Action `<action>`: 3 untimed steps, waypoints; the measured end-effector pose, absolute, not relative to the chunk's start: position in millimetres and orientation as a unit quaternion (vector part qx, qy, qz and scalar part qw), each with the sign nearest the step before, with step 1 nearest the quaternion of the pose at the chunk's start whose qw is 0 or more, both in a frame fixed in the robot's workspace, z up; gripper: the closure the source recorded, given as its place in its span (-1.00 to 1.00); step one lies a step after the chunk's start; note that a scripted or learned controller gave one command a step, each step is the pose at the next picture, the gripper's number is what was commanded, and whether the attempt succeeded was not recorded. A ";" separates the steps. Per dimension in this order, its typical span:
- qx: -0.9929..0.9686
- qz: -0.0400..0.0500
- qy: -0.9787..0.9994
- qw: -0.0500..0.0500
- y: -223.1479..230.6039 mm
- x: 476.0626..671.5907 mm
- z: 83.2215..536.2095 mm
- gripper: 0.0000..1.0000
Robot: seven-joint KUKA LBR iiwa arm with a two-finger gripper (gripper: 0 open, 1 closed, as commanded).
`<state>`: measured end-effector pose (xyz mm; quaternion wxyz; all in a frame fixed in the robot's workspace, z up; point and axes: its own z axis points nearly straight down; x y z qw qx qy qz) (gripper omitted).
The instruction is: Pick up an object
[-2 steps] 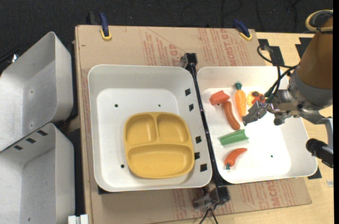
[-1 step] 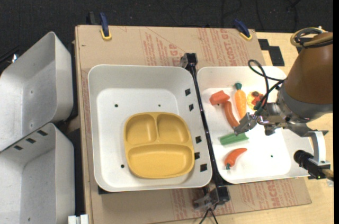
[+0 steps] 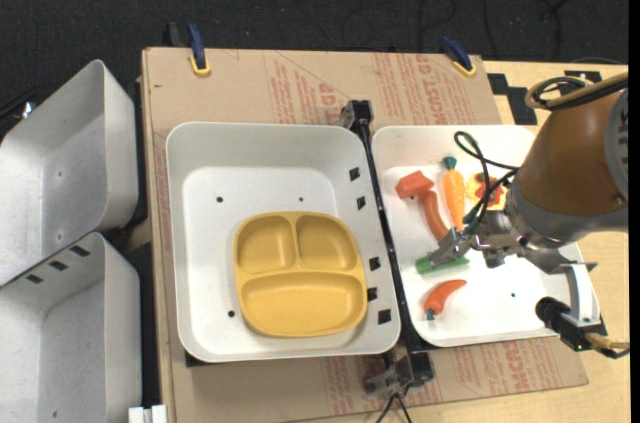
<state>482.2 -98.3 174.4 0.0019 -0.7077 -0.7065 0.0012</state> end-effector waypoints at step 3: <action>-0.706 -0.002 -0.708 -0.002 -93.7 479.9 201.7 1.00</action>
